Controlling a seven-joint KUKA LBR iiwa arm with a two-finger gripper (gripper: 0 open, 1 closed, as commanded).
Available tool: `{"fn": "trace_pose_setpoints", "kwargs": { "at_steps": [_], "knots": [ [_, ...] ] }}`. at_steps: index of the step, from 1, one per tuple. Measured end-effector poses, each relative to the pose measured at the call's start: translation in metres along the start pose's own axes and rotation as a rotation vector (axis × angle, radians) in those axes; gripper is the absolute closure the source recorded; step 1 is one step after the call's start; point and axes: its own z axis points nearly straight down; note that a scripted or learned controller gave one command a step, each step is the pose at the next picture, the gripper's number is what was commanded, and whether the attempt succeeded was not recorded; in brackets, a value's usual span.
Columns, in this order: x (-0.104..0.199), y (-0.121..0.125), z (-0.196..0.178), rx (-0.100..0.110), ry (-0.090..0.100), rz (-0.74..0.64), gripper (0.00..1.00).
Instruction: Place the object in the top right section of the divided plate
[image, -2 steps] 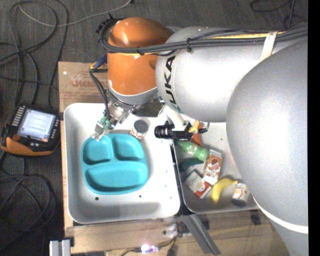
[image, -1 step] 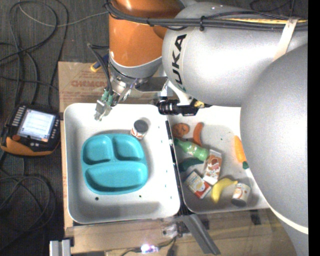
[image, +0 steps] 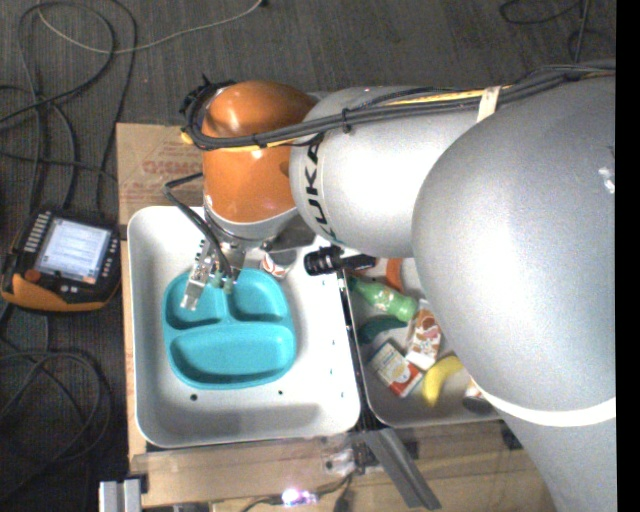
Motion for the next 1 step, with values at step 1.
{"fn": "trace_pose_setpoints", "kwargs": {
  "at_steps": [1],
  "knots": [
    [-0.0162, -0.0385, 0.0017, -0.001, -0.002, -0.393, 1.0]
  ]
}}
